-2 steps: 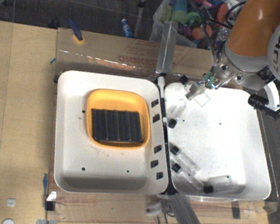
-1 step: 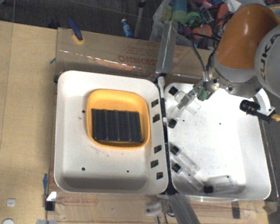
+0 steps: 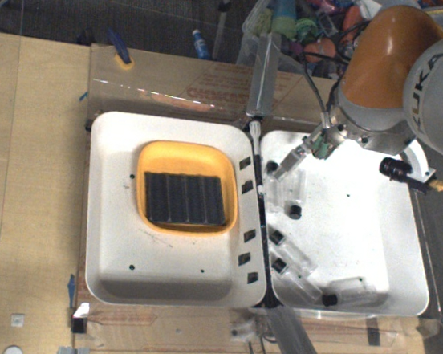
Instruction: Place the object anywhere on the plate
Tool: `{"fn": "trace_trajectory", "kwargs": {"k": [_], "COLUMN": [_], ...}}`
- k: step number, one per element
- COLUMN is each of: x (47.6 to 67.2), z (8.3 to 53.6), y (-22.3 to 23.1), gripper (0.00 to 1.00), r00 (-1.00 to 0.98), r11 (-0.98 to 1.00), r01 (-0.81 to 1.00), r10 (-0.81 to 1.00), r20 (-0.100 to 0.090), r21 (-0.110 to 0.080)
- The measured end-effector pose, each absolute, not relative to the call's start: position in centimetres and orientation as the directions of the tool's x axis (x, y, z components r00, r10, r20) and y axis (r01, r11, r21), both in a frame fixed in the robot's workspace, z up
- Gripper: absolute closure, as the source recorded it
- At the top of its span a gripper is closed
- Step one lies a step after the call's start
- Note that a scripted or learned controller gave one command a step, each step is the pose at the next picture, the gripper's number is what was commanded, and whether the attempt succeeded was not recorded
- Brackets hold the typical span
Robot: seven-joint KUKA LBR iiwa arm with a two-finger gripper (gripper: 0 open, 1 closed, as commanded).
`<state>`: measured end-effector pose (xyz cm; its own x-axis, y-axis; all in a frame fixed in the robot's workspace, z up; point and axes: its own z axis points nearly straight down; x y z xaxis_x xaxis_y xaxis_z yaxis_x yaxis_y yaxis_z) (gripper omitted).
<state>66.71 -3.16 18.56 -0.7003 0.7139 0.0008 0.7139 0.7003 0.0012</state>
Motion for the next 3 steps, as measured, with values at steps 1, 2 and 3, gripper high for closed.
{"fn": "trace_trajectory", "kwargs": {"k": [1,2,3], "x": [66.3,65.8,64.0], "z": [22.0,21.7,29.1], "y": [-7.5,-8.6,-17.7], "gripper": [0.0,0.0,0.0], "r00": [-0.818,-0.912,-0.985], "r11": [0.818,0.912,0.985], "r01": [0.576,0.409,0.172], "r10": [0.576,0.409,0.172], "r20": [-0.006,-0.003,-0.011], "r21": [0.004,0.002,0.001]}}
